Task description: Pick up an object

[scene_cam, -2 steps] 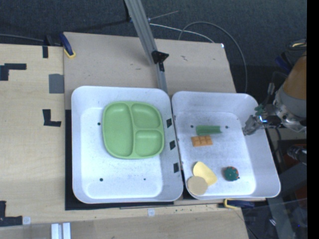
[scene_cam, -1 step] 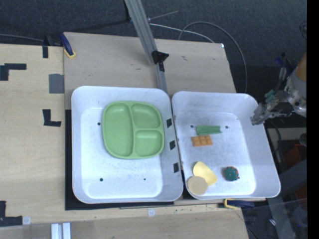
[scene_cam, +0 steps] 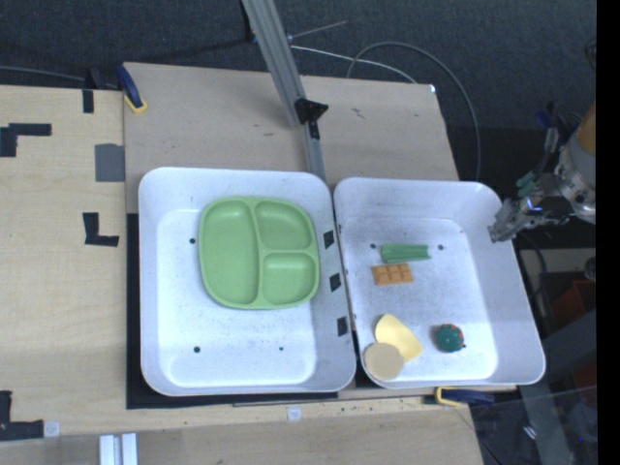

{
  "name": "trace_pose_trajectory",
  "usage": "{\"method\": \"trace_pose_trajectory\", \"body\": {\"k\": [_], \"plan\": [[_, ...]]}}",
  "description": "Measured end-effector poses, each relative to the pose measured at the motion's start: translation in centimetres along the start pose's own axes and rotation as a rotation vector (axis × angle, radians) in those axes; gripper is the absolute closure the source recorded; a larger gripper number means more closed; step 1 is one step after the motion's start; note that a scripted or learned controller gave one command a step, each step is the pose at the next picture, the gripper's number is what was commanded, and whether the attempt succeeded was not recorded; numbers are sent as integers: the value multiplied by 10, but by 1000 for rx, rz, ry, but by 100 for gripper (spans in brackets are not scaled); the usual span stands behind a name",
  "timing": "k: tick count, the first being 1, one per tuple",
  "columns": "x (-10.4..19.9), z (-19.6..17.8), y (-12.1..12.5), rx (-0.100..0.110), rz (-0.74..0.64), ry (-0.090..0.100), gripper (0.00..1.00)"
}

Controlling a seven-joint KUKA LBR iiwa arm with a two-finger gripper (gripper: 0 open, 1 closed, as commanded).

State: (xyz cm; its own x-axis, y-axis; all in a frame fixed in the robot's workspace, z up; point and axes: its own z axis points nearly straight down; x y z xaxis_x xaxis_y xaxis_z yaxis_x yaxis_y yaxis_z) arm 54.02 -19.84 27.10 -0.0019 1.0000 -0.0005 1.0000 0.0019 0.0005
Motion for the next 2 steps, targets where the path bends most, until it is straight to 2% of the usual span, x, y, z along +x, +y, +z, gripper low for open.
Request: {"method": "trace_pose_trajectory", "body": {"k": [1,2], "plan": [[55,16,9,2,-4,2,100],[111,15,20,1,-6,2,100]]}}
